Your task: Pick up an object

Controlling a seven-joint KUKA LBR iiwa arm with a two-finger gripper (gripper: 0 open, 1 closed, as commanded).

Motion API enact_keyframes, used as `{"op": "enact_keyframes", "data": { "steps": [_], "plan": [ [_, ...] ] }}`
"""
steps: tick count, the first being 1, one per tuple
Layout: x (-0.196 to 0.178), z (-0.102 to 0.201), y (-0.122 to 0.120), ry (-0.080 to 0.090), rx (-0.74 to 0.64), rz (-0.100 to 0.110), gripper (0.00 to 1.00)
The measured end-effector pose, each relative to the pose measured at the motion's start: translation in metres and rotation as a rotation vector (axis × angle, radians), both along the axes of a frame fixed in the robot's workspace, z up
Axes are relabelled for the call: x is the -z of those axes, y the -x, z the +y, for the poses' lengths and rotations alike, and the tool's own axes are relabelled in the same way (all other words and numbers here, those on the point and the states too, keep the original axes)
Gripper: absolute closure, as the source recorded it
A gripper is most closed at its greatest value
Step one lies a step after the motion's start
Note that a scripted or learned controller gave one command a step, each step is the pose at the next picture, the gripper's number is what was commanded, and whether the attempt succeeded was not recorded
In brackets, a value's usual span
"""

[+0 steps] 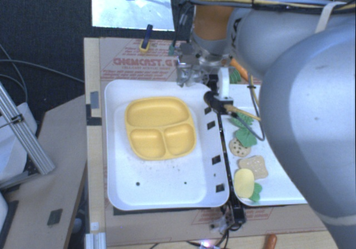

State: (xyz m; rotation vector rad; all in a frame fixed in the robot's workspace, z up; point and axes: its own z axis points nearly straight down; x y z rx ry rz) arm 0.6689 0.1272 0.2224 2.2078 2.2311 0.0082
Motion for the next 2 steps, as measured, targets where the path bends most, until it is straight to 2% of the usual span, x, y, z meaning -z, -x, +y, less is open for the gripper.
{"op": "enact_keyframes", "data": {
  "steps": [1, 2],
  "plan": [
    [-0.058, 0.067, 0.000, -0.002, 0.000, -0.001, 1.00],
    [-0.100, 0.111, 0.051, -0.002, 0.001, 0.002, 1.00]
  ]
}}
